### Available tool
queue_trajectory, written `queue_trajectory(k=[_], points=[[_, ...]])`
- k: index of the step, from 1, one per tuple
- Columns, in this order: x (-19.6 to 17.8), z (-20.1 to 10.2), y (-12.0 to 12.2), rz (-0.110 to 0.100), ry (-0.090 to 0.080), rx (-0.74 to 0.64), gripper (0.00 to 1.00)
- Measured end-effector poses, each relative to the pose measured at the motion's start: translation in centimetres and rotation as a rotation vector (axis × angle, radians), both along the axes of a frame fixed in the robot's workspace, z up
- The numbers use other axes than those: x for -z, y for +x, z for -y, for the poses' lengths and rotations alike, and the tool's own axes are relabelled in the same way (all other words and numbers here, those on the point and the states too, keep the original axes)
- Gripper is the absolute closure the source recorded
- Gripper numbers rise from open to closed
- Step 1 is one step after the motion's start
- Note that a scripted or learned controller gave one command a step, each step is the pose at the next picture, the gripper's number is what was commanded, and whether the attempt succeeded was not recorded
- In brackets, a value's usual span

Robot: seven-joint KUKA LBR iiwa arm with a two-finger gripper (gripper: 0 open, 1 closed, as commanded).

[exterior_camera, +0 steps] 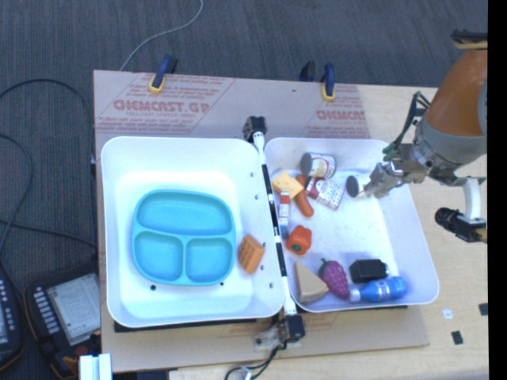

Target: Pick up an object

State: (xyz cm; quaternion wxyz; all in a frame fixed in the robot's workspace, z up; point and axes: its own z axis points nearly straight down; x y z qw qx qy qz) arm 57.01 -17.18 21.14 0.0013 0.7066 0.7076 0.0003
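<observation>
Nothing has been lifted yet, as far as I can judge: every candidate object lies in its bin. The right bin (412,236) holds most of them. Along its upper part I see a small can (322,166) on its side, a yellow wedge (287,184), an orange carrot-like piece (304,204) and a red-and-white packet (328,193). Lower down sit an orange pepper (299,240), a tan wedge (310,285), purple grapes (335,277), a black block (367,270) and a blue bottle (382,290) lying flat against the front wall.

My hand (366,186) hangs over the upper right part of that bin, just right of the packet and the can. A dark rounded fingertip (352,186) shows, but I cannot tell how far open the hand is, and I see nothing gripped in it.

The left bin (119,236) carries a blue divided tray (184,236) with an orange waffle-like piece (250,253) beside it. Both bins sit on the bench (142,105).

So approach looks under way; the grasp and lift remain.
</observation>
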Motion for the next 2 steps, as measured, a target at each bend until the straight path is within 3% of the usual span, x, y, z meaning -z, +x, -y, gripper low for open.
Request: queue_trajectory(k=[1, 2], points=[[0.1, 0.0, -0.1, -0.003, 0.000, 0.001, 0.00], [12.4, -2.7, -3.8, 0.002, -0.001, 0.001, 0.00]])
